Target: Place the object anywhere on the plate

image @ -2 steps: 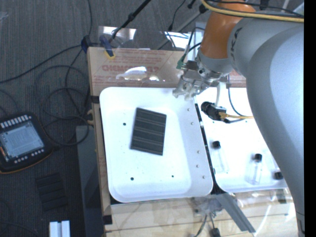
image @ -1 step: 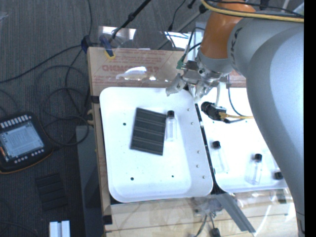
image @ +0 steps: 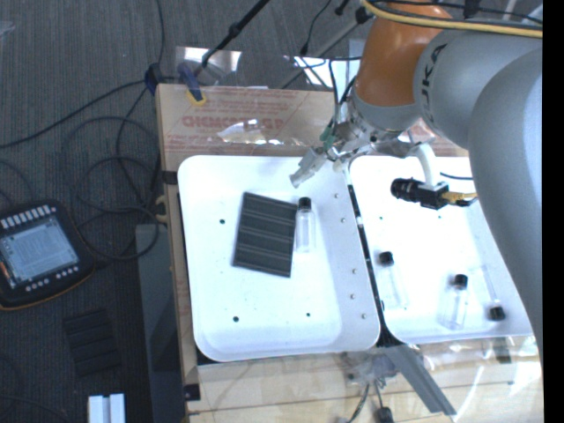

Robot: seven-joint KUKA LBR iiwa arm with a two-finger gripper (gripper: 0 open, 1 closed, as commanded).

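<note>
Arm (image: 458,69): grey with an orange band, reaching in from the right above the far side of the right bin.
Gripper (image: 302,173): hanging over the far right corner of the left bin, slanted down toward the left. Open or shut: cannot tell (too blurred at the tip).
Left bin (image: 211,311): shallow, white, holding the plate and one vial.
Plate (image: 266,233): dark, ribbed, rectangular, lying flat near the middle of the left bin, turned slightly off square.
Vial (image: 305,227): clear with a black cap, lying on the bin floor just beside the plate's right edge, cap toward the far side. Not on the plate, and apart from the gripper, which is farther back.
Right bin (image: 423,236): white, set against the left bin's right wall.
Second vial (image: 388,280): clear, black-capped, near the right bin's left wall.
Third vial (image: 456,300): clear, black-capped, toward the near edge of the right bin.
Thin tube (image: 492,291): slim and clear, black cap at its near end, just right of the third vial.
Cardboard (image: 238,117): brown with red print, behind the bins.
Table (image: 264,393): pale wood showing below the bins.
</note>
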